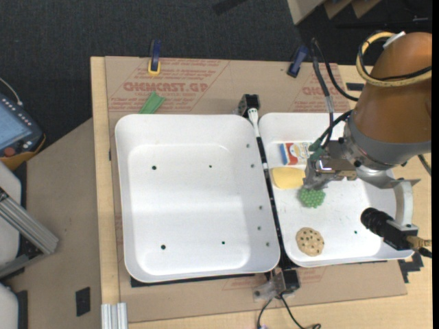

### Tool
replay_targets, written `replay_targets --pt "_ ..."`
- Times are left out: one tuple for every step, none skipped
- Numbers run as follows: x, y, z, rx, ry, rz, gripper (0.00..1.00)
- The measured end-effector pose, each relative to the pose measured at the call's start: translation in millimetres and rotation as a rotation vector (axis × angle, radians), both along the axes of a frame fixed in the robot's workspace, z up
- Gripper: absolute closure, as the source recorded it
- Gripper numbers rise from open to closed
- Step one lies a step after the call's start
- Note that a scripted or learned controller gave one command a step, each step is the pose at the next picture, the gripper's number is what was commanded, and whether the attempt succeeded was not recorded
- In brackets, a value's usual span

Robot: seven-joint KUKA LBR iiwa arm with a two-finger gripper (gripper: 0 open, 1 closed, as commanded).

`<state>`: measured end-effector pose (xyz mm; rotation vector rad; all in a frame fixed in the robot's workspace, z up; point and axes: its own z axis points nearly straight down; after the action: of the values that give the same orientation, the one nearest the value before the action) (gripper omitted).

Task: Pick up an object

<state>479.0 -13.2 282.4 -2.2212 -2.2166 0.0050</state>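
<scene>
My gripper [314, 181] hangs over the right bin [343, 247], reaching down at a green bumpy ball [313, 197] that lies just below its tips. A yellow block [287, 177] lies immediately left of the gripper. Behind it rests a white card with red and blue print [293, 153], partly covered by the arm. A round brown cookie [310, 240] sits near the bin's front edge. The arm's bulk hides the bin's right rear part.
The left bin [188, 194] lies beside the right one, with a black divider rail [263, 163] between them. A green scrap [151, 103] and a blue-yellow clamp [155, 58] sit on the cardboard behind the left bin.
</scene>
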Motion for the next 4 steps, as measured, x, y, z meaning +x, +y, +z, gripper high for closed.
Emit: replay_targets --pt "18.3 -28.9 -19.5 0.000 -0.001 -0.001 1.00" --pt "19.7 -24.9 -63.7 0.001 0.002 0.001 1.00" --pt "35.7 -83.4 -66.2 -0.004 -0.007 -0.003 1.00" --pt "37.8 -17.3 -43.4 0.000 -0.008 0.008 1.00"
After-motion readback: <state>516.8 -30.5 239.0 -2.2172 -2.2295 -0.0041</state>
